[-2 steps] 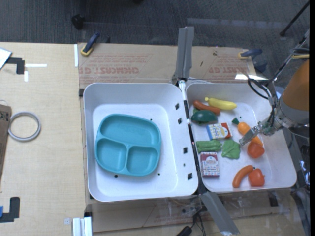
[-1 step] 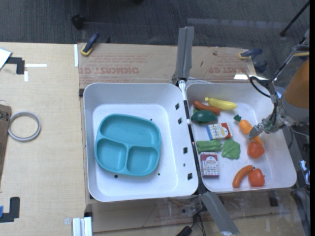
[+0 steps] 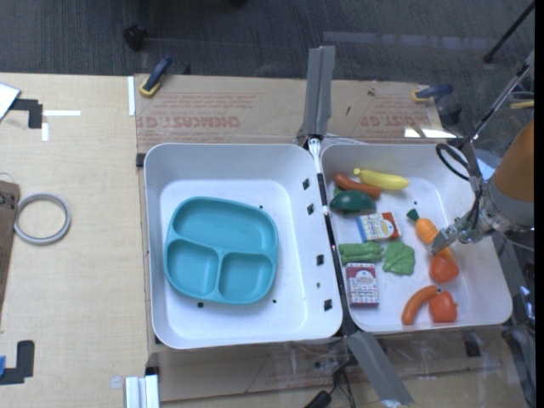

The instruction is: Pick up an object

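The right bin [image 3: 442, 155] holds several toy foods: a yellow banana [image 3: 382, 178], a red chili [image 3: 354, 184], a dark green pepper [image 3: 353, 201], a small printed card [image 3: 377, 226], a green pea pod [image 3: 360, 250], a green leaf [image 3: 399, 258], a red box [image 3: 362, 283], an orange carrot [image 3: 425, 229], a red-orange tomato [image 3: 444, 268], an orange sausage [image 3: 415, 303] and a red pepper [image 3: 443, 306]. My gripper [image 3: 445, 240] hangs low at the bin's right side, its tips between the carrot and the tomato. Nothing shows between the tips.
The left bin [image 3: 157, 228] carries a teal divided plate [image 3: 222, 251]. A roll of tape [image 3: 39, 218] lies on the wooden bench at the left. Cardboard lies behind the bins, with a grey post [image 3: 320, 87] at their join. A black cable [image 3: 455, 160] loops near the arm.
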`<state>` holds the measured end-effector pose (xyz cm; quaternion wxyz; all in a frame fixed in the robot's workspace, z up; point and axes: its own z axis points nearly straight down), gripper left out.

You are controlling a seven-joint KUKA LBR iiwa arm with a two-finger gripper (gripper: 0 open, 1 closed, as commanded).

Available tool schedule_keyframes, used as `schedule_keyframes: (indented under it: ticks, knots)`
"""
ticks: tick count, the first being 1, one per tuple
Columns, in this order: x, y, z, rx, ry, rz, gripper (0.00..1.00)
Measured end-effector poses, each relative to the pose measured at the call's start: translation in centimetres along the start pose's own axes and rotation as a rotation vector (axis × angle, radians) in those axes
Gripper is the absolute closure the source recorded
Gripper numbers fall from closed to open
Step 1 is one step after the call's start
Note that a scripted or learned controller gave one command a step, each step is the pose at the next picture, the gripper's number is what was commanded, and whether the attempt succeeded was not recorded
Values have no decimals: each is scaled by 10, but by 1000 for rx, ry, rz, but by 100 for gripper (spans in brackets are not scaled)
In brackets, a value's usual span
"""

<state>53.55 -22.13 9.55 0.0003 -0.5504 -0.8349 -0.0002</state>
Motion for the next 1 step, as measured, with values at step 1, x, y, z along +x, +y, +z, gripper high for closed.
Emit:
schedule_keyframes:
  ticks: [1]
  knots:
    - [54,6,-155,0,-2,181,100]
